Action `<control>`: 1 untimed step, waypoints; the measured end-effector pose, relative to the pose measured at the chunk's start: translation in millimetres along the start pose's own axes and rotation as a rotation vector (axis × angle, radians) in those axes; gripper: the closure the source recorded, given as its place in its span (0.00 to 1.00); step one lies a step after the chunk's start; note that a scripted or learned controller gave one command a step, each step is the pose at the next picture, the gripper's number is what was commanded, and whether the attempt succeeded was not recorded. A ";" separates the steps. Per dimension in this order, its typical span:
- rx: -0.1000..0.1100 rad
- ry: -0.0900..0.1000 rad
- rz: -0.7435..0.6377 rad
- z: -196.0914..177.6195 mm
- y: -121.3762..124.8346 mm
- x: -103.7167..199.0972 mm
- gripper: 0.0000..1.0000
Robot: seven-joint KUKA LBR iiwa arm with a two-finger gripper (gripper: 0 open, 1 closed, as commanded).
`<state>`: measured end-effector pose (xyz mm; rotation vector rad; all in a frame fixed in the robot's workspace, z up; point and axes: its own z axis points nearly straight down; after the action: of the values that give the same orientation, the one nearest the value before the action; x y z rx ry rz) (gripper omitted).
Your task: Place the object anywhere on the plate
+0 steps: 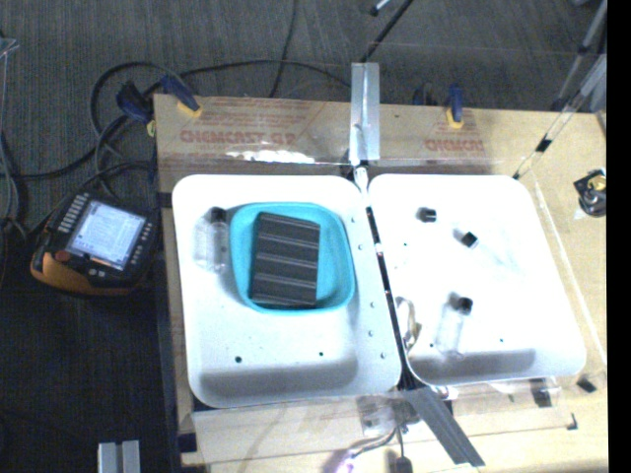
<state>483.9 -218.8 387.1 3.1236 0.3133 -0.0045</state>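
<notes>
Ribbed block (286, 259) is lying on the blue plate (338, 264), centre-left; a bump is probably risking dislodging it.

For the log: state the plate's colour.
Turquoise blue plate, in the camera view, left bin.

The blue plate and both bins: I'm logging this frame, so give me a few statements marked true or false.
1. The blue plate sits in the left bin. True.
2. A dark ribbed block lies on the plate. True.
3. The clear bottle with a black cap stands on the plate. False: it lies beside the plate's left edge.
4. The right bin holds a red ball. False: it holds small dark pieces and a clear bottle.
</notes>
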 end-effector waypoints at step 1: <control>0.004 -0.002 0.000 113.1 4.3 -1.3 0.00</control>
<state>483.2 -223.5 274.1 3.1275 0.3139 -0.0078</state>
